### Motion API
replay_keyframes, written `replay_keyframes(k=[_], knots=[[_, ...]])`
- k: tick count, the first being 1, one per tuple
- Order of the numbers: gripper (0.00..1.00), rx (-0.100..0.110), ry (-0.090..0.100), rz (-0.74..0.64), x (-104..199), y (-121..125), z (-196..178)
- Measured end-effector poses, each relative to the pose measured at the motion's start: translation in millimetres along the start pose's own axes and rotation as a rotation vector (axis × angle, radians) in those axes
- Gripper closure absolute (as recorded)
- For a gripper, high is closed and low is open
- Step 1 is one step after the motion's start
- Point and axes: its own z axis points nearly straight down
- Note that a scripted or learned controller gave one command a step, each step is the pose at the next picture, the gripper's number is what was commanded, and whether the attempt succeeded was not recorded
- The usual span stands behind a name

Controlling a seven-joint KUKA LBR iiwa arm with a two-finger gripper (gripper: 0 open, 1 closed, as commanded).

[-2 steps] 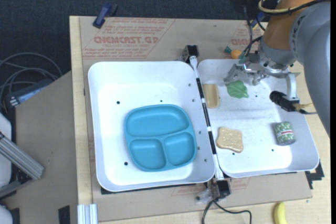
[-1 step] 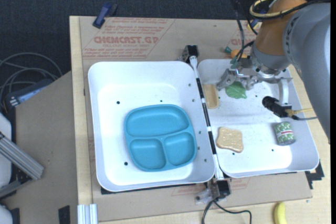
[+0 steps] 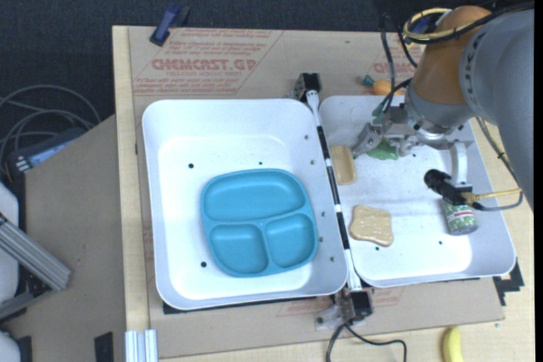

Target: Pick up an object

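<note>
The two-finger gripper point(image 3: 383, 142) reaches down into the right shallow white bin point(image 3: 407, 263), its fingers closing around a small green object point(image 3: 386, 152); a tan slice of toy bread point(image 3: 372, 225) lies nearer the front

The divided tray point(image 3: 256, 220) lay in the left bin point(image 3: 161, 131); in the right bin point(image 3: 407, 263), toast point(image 3: 372, 225) sat at seven o'clock, a bottle point(image 3: 454, 203) at three.
</note>
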Motion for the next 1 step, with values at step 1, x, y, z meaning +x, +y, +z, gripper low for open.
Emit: replay_keyframes(k=[1], knots=[[0.0,0.003,0.006,-0.003,-49.7,36.9,2.1]])
